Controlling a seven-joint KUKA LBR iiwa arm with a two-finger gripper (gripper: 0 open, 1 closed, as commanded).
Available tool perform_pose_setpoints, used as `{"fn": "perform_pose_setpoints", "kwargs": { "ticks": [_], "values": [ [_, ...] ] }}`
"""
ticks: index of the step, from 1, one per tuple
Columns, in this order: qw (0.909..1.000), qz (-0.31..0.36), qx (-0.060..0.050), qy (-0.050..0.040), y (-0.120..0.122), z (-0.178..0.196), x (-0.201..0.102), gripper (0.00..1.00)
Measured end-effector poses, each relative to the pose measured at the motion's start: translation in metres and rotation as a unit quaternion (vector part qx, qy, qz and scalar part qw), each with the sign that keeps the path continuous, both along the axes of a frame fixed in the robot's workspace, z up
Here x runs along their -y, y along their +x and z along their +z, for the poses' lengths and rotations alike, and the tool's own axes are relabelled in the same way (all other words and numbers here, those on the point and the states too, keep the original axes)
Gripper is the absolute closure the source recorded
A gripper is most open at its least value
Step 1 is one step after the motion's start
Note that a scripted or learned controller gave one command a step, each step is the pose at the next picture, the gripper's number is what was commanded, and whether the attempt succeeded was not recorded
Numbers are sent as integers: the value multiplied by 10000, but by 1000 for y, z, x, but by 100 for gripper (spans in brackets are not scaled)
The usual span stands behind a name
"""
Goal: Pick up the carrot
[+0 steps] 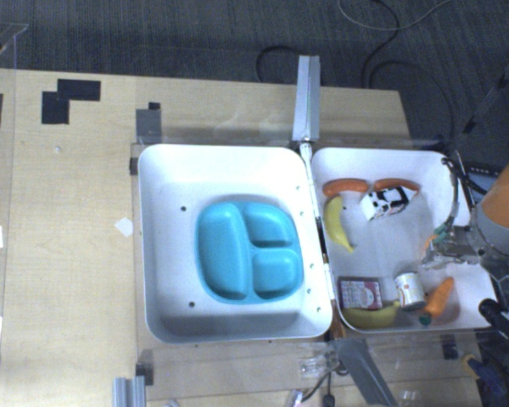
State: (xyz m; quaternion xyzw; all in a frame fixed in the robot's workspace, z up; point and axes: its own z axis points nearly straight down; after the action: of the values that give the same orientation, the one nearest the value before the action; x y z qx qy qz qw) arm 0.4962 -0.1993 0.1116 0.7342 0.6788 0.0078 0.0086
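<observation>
The carrot (439, 297) is small and orange with a green stem end. It lies tilted near the front right corner of the right bin (369, 161). Just left of it, touching or nearly so, a small tin can (410, 289) rests on its side. My gripper (442, 249) hangs over the right side of this bin, a little behind the carrot and apart from it. Nothing is visibly held in it. The arm's orange band (505, 197) shows at the view's right edge.
The right bin also holds a banana (339, 225), a second banana (371, 316) at the front wall, a dark red box (360, 293), two sausages (346, 186) and a black-and-white cow toy (383, 202). A blue divided plate (246, 250) lies in the left bin (165, 227).
</observation>
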Motion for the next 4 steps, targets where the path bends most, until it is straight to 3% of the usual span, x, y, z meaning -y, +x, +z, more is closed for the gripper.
{"fn": "perform_pose_setpoints", "kwargs": {
  "ticks": [1,2,3,4],
  "values": [
    [10000,0,-1,0,0,0,0,0],
    [10000,10,25,-6,2,11,0,100],
    [10000,11,24,-5,2,11,0,0],
    [9994,347,-68,-2,37,-23,2,0]
  ]
}}
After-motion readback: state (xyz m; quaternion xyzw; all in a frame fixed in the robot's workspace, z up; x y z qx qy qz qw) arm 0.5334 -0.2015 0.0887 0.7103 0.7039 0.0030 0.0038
